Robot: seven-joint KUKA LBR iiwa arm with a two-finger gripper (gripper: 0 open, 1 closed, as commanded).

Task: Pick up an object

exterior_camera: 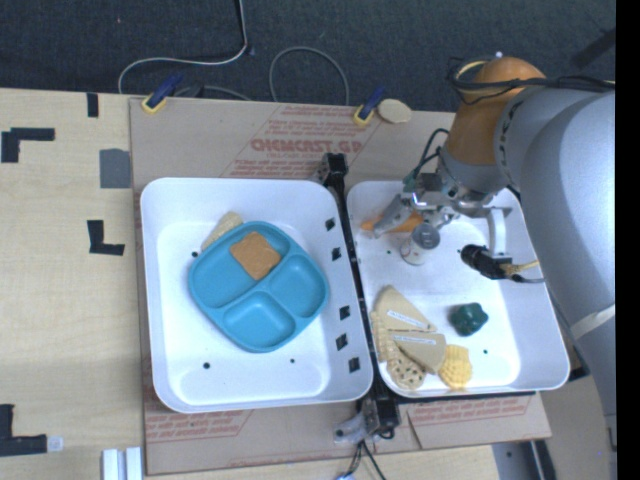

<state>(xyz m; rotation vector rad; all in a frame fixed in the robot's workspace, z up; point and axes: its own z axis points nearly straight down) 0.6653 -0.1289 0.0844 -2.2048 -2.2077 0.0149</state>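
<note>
The orange piece [384,224] looks the likeliest pick: it lies just beside the gripper [424,230], on the side toward the left bin [170,268], one end pointing at the gripper, perhaps touching it. From here I cannot tell whether the gripper is apart, together, or clamped on that piece, so I would not call it held. The gripper hangs low over the right bin [445,283], which fits a reach for something small and flat on the bin's floor. A thin, slanted piece like that probably slips aside easily if it is nudged off-centre. Below the gripper in the view, near but apart from it, sits a green lump [467,318]. Down and toward the left bin from the gripper, pale wedges [408,316] lie stacked loosely, with a yellow waffle [455,368] at the far end of that heap. Well apart from the gripper, in the left bin, a blue plate [262,313] carries a tan square [256,256] in one compartment. Both bins rest on the surface [60,268].
</note>
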